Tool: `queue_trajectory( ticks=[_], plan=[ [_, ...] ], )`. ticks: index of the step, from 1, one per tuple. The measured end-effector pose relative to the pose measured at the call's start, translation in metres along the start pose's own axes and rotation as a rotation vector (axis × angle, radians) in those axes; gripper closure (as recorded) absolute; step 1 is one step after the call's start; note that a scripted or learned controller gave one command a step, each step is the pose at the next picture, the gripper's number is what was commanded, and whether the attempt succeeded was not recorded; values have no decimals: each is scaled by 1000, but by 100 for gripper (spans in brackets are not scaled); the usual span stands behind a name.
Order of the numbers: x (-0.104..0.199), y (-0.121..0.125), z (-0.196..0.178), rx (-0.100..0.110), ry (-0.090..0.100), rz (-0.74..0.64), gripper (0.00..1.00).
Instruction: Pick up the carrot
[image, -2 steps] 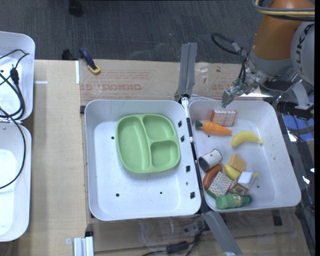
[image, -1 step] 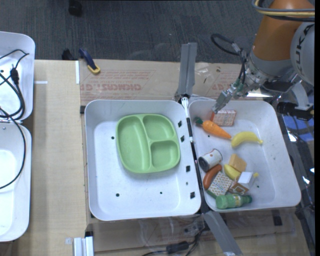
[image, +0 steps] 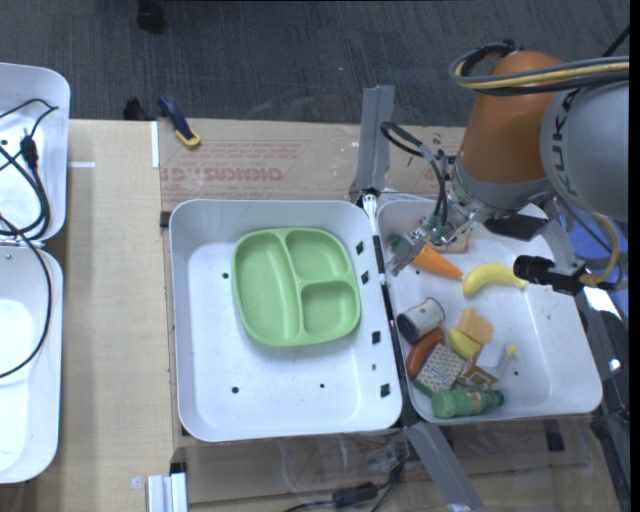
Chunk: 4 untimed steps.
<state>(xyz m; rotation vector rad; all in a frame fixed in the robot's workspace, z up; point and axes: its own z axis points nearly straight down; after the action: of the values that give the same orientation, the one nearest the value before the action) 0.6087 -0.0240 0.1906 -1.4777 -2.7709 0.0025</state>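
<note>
1. Camera view looks down on our bench, and we see two white bins side by side.
2. Our left bin has a green plate in it. The plate has three parts.
3. Our right bin has the play food in it.
4. The carrot is orange and lies near the top left of the right bin, close to the wall between the two bins. Its thin end points right, toward the banana.
5. Our gripper hangs just above the fat end of the carrot. Wires and small parts crowd it, so we cannot tell if it is apart or together, or if it touches the carrot.
6. Our arm is big, orange and grey, and comes in from the right.
7. The banana is yellow and lies just right of the carrot.
8. Lower down we see a small can, a red sausage, yellow cheese blocks and a little box.
9. A green bottle lies on its side at the bottom of the right bin.
10. A blue and yellow clip sits on the bench, well apart from the bins.
</note>
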Motion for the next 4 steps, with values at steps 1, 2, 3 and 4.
queue_trajectory(
  ticks=[1,2,3,4],
  plan=[
    [29,-27,-1,-1,0,25,0],
    [-2,-53,-1,-1,-1,-21,0],
    [-75,-35,99,-3,-3,-106,0],
    [-76,-35,89,-5,-4,-103,100]
  ],
)
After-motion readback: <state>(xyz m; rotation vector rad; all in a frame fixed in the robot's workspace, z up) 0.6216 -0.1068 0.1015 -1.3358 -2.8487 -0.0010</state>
